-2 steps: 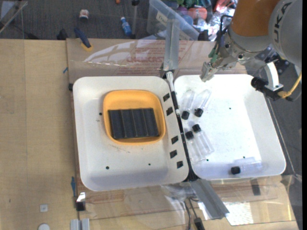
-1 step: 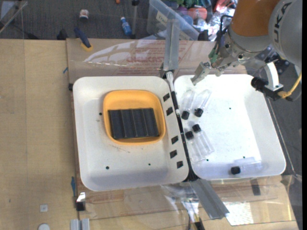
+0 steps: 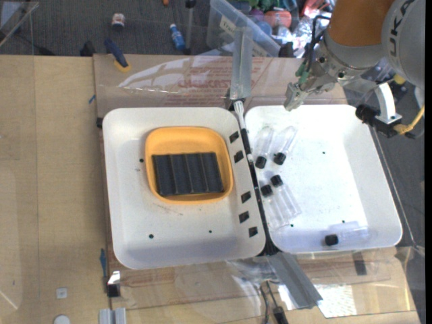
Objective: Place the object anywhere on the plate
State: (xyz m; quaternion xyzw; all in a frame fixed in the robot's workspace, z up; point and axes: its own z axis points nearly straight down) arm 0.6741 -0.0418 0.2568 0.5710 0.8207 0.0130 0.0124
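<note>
An orange plate sits in the left bin, with a black ridged block lying on it. Several clear vials with black caps lie in the right bin: two near the divider, two lower down, and one at the front edge. My gripper hangs over the back left corner of the right bin, above and just behind the nearest vials. Nothing is visibly held in it.
A metal divider bar runs between the bins at the back. A clear tub of colourful objects stands behind the bench. The grey and orange arm fills the top right.
</note>
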